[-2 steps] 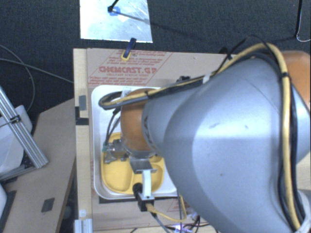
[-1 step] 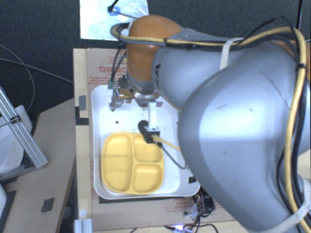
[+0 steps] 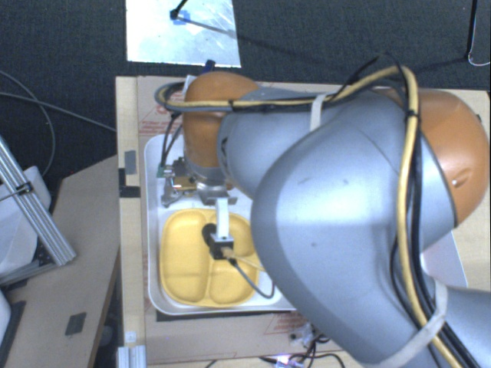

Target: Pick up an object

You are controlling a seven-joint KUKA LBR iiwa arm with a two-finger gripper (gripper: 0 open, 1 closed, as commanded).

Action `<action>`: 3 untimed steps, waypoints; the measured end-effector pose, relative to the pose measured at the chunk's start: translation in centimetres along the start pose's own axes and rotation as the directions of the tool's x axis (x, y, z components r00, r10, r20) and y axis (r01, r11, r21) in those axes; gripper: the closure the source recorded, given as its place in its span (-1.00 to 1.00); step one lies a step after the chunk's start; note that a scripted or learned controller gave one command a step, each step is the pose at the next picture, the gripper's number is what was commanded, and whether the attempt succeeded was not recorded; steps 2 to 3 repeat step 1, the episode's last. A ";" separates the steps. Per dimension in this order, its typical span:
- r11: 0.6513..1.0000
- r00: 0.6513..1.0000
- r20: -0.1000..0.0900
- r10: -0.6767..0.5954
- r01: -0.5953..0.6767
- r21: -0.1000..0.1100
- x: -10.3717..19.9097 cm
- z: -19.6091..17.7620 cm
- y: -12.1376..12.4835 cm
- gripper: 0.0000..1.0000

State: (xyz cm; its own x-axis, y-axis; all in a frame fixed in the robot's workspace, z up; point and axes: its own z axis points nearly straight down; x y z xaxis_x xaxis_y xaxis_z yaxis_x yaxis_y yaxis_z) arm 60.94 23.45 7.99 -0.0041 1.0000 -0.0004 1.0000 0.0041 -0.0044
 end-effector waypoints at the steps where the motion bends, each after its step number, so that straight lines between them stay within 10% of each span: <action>1: 1.000 1.000 -0.001 -0.003 0.003 -0.007 0.0 -1.5 0.2 1.00; 3: 1.000 1.000 -0.001 -0.003 0.003 -0.007 0.0 -1.5 0.2 1.00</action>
